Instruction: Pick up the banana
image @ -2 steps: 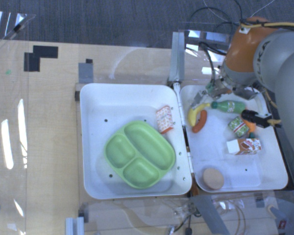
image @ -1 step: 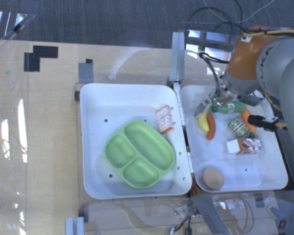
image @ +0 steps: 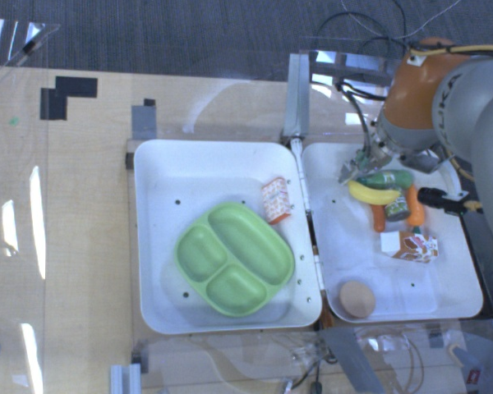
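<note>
**Banana in right bin, gripper at its upper end**

The banana (image: 373, 193) is yellow, short and curved, lying near the right bin's (image: 337, 245) far edge, touching a green object (image: 388, 180) and a carrot (image: 414, 207). The gripper (image: 357, 167) sits just beside the banana's left end; whether it grips anything cannot be told. A green divided plate (image: 234, 258) lies in the left bin (image: 160, 220).

The banana (image: 372, 193) lies in the right bin (image: 444, 302) just below the claw (image: 360, 167); the divided plate (image: 234, 258) sits far left.
</note>
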`<act>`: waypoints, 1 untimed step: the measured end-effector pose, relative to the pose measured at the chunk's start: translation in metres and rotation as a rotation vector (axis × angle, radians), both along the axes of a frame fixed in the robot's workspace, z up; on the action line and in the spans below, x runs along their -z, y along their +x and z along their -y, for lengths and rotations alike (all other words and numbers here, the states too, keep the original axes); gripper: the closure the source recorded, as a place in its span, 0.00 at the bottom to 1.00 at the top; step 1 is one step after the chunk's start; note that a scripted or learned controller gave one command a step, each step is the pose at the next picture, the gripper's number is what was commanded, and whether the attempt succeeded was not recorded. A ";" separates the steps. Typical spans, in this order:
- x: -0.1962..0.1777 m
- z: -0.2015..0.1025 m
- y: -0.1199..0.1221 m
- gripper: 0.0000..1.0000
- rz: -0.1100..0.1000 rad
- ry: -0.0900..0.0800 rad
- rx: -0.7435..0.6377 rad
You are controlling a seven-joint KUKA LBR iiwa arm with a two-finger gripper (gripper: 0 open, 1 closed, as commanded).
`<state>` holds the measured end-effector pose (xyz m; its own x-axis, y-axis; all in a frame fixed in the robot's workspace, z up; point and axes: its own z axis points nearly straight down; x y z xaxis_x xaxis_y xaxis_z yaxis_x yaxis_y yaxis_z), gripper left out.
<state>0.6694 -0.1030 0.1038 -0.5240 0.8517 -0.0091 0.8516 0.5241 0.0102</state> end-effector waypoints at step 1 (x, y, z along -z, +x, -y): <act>-0.115 -0.051 0.002 1.00 -0.002 0.003 0.035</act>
